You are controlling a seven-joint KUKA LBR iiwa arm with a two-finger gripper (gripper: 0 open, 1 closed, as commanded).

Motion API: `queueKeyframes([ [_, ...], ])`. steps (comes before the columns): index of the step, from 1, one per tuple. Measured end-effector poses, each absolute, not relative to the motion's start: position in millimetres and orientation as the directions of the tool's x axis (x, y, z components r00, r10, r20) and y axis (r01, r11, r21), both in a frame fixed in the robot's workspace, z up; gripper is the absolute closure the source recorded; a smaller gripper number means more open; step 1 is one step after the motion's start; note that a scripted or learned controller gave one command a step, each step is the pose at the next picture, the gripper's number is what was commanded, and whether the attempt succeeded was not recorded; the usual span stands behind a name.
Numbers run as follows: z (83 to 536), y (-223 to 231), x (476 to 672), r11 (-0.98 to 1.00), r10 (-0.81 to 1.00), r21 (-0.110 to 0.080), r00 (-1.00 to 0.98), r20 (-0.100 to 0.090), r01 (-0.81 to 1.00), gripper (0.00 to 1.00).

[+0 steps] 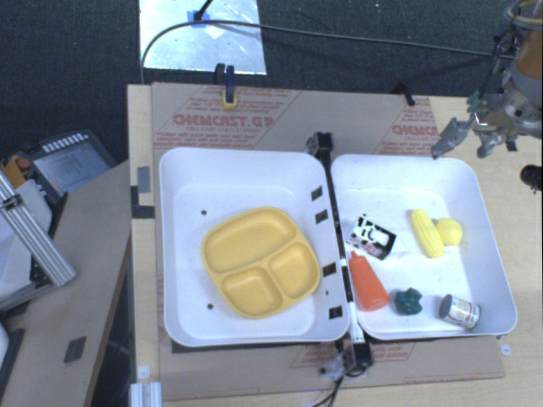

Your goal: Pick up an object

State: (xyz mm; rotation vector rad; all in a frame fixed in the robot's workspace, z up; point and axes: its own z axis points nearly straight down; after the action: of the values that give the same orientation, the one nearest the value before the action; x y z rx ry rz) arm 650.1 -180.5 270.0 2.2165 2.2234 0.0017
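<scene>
Two white bins sit side by side on the tabletop (144, 91). The left bin (182, 172) holds one yellow divided plate (259, 261). The right bin (475, 185) holds six items: black-and-white card (372, 236), orange carrot (367, 283), green toy (409, 302), yellow corn (427, 232), yellow ball (450, 231), small can (459, 311). The claw (471, 142) hovers spread, holding nothing, above its far right corner.

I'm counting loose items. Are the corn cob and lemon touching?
Touching: the camera view shows the corn cob pressed against the lemon, no gap.
</scene>
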Motion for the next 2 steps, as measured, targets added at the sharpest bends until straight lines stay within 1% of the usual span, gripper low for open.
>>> queueKeyframes([
  [1,209.5,-185.4,650.9,0.002,1.0,-0.001,-0.002,-0.001,1.0,0.0],
  [2,160.9,-195.1,648.7,0.001,1.0,0.0,-0.001,-0.001,1.0,0.0],
])
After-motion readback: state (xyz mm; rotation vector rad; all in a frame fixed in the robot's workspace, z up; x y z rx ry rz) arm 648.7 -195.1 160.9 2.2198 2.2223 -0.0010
